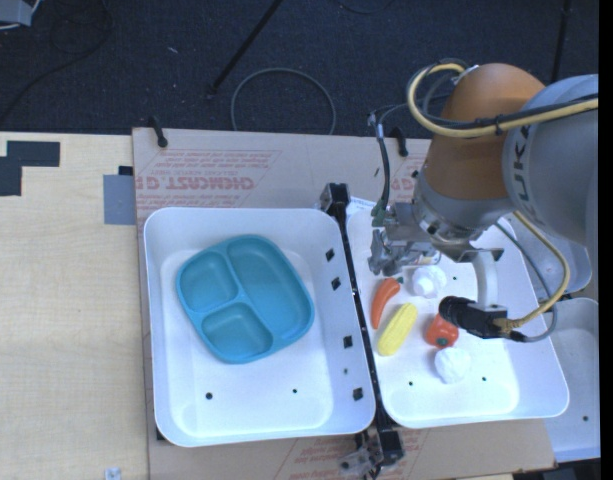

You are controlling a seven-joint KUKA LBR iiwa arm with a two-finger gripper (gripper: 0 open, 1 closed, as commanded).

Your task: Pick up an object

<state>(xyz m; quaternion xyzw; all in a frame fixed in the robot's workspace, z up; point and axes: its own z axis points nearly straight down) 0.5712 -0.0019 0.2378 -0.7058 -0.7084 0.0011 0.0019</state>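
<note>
Surface (pixel 56 298) of pale wood, bare, well to the left of the orange carrot-shaped toy (pixel 385 298), which serves as reference for these notes. Left bin (pixel 236 418), white and shallow, lies left of the carrot toy, across the black divider. A blue divided plate (pixel 244 298) sits flat in that bin, well apart from the carrot toy, its three compartments holding nothing visible.

Right bin (pixel 406 398) holds the carrot toy near its left wall, lying at a slant. Gripper (pixel 383 265) hangs just above the carrot toy's upper end, very near it; contact cannot be confirmed from this angle. Whether the gripper is spread or closed cannot be told: the metal parts merge into one blur against the white bin.

Yellow corn-shaped toy (pixel 397 329) lies just below and right of the carrot toy, touching or nearly so. Small white piece (pixel 424 282) is just right of the carrot toy's top. Red round toy (pixel 441 332) sits further right and a little lower. White lump (pixel 452 366) is lowest, right of and below the carrot toy. Grey arm with its orange band (pixel 486 138) looms above and to the right.

Progress, as a judgement: approach looks done and the gripper is placed over the carrot toy. Nothing is seen held or lifted, so closing on an object and raising it remain.
</note>
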